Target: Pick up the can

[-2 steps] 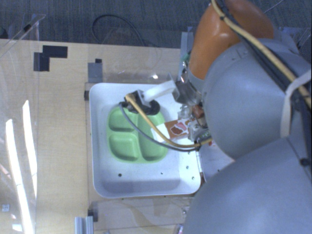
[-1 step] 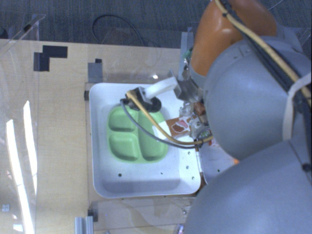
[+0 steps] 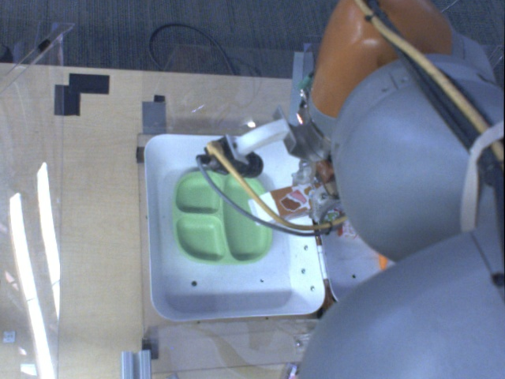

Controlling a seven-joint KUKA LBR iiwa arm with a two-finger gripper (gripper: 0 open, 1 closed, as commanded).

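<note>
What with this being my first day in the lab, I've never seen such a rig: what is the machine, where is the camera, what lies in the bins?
It is a single robot arm, grey with an orange band, reaching in from the right. The one camera is fixed above the bench, looking down at a slant. The left white bin holds a green divided plate and, by its right wall, a small printed packet. The arm covers most of the right bin, so its contents are hidden. The gripper hangs near the wall between the bins; whether it holds anything I cannot tell.
</note>
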